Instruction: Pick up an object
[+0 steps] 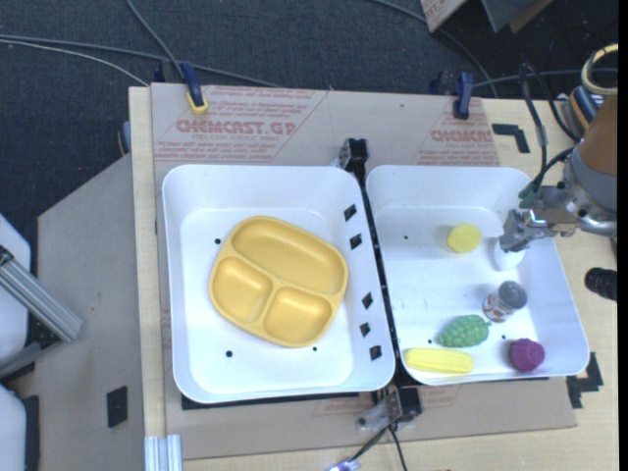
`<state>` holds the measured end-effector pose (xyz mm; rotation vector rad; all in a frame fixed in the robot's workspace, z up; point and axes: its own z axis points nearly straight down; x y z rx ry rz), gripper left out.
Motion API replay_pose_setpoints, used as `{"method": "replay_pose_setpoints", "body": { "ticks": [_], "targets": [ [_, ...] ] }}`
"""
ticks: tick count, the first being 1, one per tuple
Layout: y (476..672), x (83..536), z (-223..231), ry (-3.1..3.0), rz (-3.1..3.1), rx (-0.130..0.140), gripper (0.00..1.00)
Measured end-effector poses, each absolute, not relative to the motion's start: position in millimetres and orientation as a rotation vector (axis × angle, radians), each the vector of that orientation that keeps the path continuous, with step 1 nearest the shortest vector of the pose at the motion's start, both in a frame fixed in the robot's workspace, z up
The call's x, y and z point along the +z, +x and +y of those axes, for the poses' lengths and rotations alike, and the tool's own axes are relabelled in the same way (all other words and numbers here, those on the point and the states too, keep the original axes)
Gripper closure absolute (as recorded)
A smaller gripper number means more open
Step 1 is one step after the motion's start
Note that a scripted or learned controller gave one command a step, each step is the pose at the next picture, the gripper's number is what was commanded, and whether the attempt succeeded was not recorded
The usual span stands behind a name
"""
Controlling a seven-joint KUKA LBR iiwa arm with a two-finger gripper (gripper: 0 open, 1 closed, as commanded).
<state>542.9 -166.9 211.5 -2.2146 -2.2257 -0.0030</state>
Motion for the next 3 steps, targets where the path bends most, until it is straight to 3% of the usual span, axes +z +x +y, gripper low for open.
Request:
{"method": "replay_pose_setpoints", "body": {
  "ticks": [3],
  "targets": [
    [561.1, 233, -18, -2.213, -2.229, -0.005, 1.00]
  ]
}}
